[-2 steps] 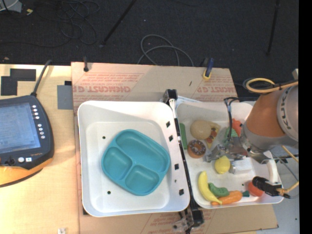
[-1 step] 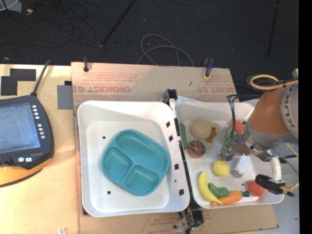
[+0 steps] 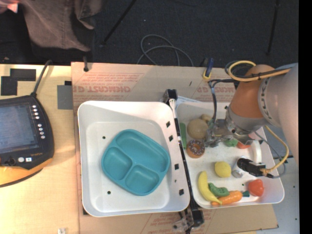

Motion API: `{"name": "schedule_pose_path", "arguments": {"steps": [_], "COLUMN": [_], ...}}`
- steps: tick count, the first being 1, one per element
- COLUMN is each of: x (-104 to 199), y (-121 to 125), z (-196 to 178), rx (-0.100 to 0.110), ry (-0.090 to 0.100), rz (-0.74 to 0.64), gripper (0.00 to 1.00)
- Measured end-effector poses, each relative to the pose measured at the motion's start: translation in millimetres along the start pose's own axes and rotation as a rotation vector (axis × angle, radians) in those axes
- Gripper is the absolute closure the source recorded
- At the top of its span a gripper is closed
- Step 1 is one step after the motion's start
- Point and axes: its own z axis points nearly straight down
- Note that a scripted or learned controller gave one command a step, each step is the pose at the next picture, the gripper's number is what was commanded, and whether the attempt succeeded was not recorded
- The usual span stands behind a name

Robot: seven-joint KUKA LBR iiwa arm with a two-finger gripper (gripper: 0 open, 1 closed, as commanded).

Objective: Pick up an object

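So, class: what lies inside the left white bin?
Inside the left white bin lies one teal plastic divided plate with three compartments, tilted askew near the bin's middle. The bin floor beneath the plate is covered, so nothing can be said of it.

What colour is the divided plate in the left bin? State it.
Teal blue; the divided plate shows plainly in the camera view.

even, fairly bright overhead light, soft shadows inside the white bins [image 3: 87, 130], slightly soft, low-resolution focus throughout
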Motion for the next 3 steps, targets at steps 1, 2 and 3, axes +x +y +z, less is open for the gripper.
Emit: {"name": "schedule_pose_path", "arguments": {"steps": [1,2,3], "x": [-2.1,-74.4,-13.4], "y": [-2.2,-92.3,-30.5], "z": [0.2,5.4,4.3], "rx": [0.003,0.001,-0.007], "ry": [-0.001,-0.003,-0.008], "rz": [0.004,0.012,0.002], "gripper": [0.0,0.0,0.0]}}
